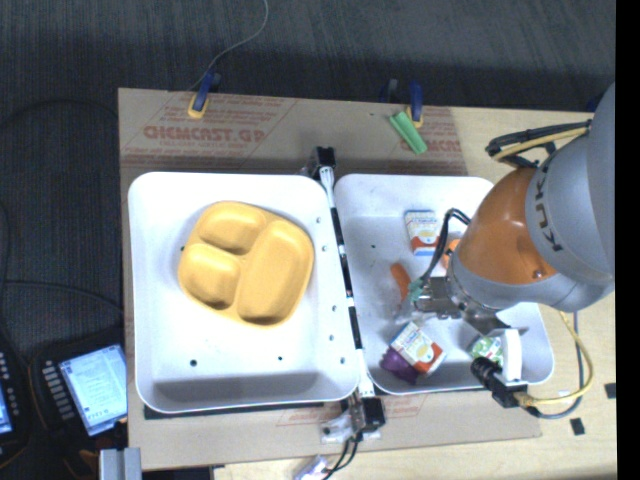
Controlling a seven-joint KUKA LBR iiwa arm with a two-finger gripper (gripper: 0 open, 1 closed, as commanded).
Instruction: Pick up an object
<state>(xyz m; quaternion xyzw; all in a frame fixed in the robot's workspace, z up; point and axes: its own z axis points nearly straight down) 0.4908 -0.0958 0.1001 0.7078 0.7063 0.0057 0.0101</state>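
In the left bin (160, 268) lies a large yellow lumpy object (246, 261), shaped like a bread loaf. The right bin (370, 218) holds a small white and orange carton (422, 230), a thin orange piece (400, 278), a white packet with a purple end (413, 352) and a small green and white item (488, 348). My gripper (428, 296) hangs low over the middle of the right bin, just right of the orange piece and above the purple-ended packet. The orange wrist band (500, 243) and grey arm hide the bin's right part.
A brown board (300, 128) lies under both bins, with a blue clip (205, 93) and a green clip (408, 131) at its far edge. A black divider bar (340, 248) runs between the bins. Cables trail at the bench's front right.
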